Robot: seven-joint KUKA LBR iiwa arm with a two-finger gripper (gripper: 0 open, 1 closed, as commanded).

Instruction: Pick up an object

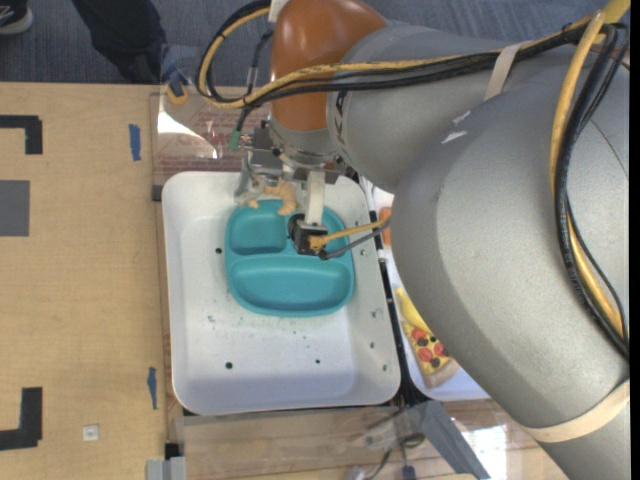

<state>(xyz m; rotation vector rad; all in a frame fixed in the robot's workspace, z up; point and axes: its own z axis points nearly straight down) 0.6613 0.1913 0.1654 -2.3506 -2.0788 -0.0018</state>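
Teal plastic plate (pixel 290 273) looks stiff, light and slick; take it by its raised rim. Your tool (pixel 278 196) hangs over the plate's far edge, but you cannot tell whether it is apart or together.

- White bin (pixel 190 368) on the left, dark specks on its floor.
- Tan board (pixel 80 268) left of it, with blue tape (pixel 134 140).
- Dark shoe (pixel 10 16), far left.

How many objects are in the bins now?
2: teal divided plastic tray, in the uncovered white bin; yellow red-spotted piece beside the grey arm, which may hide more.
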